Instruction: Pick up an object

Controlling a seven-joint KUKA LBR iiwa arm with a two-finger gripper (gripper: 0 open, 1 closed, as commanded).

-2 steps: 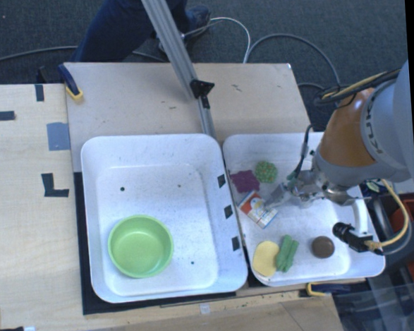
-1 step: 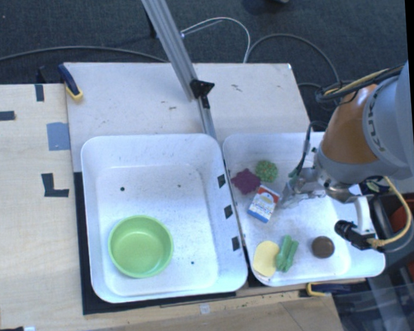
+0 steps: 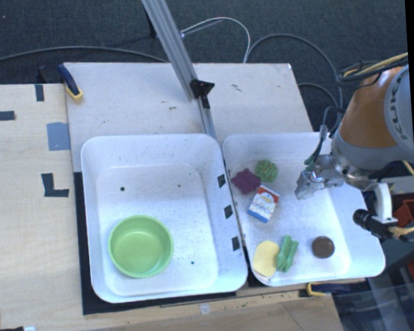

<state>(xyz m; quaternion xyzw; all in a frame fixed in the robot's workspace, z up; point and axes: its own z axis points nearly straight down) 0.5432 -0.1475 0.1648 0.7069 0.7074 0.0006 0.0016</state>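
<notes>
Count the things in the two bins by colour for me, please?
Green: 3 (bowl, ball, long piece)
Purple: 1 (lump)
Yellow: 1 (piece)
Brown: 1 (ball)
Blue, white and red: 1 (carton)
Total: 7

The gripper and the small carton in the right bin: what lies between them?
In the camera view, only bare white bin floor separates the gripper from the carton.

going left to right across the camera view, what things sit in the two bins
green bowl → purple piece → blue and white carton → brown round piece. The green bumpy ball, the yellow piece and the green stick overlap others sideways, so they are left out.
</notes>
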